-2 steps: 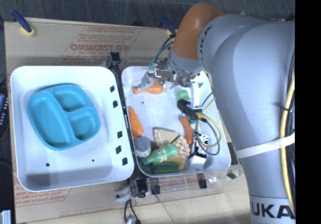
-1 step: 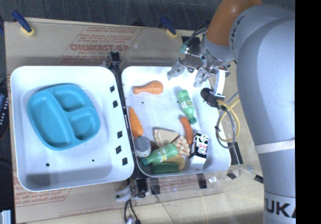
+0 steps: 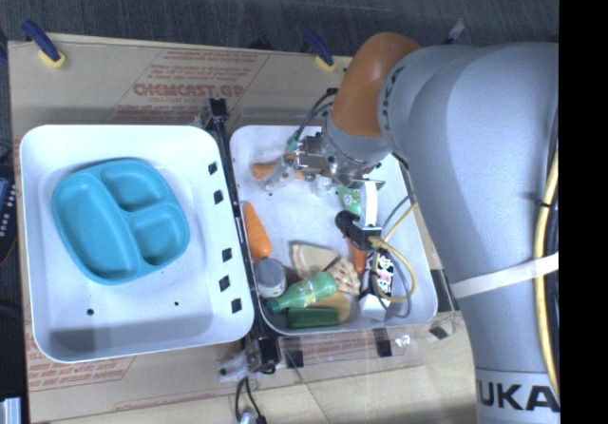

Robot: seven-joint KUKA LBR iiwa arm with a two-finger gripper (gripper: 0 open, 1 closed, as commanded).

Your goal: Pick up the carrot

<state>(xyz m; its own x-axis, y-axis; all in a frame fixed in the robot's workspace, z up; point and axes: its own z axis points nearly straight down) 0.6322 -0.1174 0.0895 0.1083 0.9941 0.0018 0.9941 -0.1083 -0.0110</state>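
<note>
Carrot (image 3: 256, 231): we see it lying along the right bin's (image 3: 313, 208) left wall, free of the arm.
Gripper (image 3: 285, 165): we find it near that bin's far edge; its grip state we cannot tell.

The bench (image 3: 180, 80) is brown like cardboard, with red letters printed across its top. Two white bins sit on it side by side, touching: the left bin (image 3: 38, 251) and the right bin (image 3: 418, 289). Two blue clamps with yellow tips grip the far edge of the bench, one (image 3: 43, 42) at the left corner and one (image 3: 318, 48) near the middle.
</note>
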